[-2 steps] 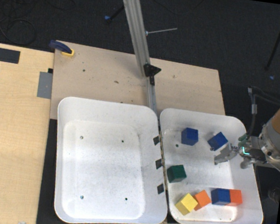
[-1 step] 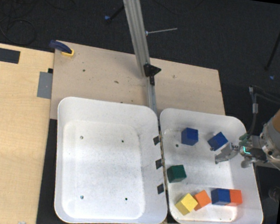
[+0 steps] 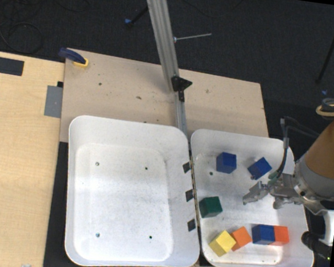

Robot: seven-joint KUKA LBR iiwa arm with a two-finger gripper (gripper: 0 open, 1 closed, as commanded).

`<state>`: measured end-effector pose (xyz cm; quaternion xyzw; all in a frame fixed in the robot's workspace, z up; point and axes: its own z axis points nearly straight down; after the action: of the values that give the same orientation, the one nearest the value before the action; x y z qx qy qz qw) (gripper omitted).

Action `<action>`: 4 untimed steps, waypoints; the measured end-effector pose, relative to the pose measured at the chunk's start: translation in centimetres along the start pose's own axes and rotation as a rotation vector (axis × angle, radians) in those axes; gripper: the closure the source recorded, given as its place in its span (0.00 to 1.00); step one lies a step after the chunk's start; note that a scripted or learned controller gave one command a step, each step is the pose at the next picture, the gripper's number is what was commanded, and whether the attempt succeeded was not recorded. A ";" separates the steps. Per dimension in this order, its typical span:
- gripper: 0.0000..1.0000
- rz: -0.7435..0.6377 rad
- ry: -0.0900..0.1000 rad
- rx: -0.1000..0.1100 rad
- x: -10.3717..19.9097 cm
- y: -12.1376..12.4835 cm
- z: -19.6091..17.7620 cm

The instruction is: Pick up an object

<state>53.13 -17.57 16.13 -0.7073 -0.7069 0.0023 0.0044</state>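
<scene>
Dark room, wooden table point(image 3: 160, 94) with two white bins: the right bin point(image 3: 246, 145) carries every cube, and the pincer point(image 3: 265, 194), prongs apart with nothing between them, hovers mid-bin, blue cube point(image 3: 260, 168) just at its 12 o'clock, likeliest pick.

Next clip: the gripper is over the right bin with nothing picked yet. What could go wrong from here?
1. The gripper hangs over bare floor between cubes, so a straight descent may close on nothing.
2. The yellow cube and orange cube touch, as do the blue cube and its orange neighbour; a grasp there could shove or jam both.
</scene>
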 end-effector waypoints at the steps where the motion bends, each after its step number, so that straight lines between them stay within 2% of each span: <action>1: 0.00 0.000 0.001 0.001 0.6 -0.3 6.4; 2: 0.00 0.005 -0.002 -0.007 0.5 -0.2 6.9; 3: 1.00 0.011 0.000 -0.005 0.4 -0.3 5.9; 4: 1.00 0.004 -0.004 -0.012 -0.5 0.3 0.9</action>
<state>53.45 -18.05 15.24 -0.7088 -0.7054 -0.0005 -0.0011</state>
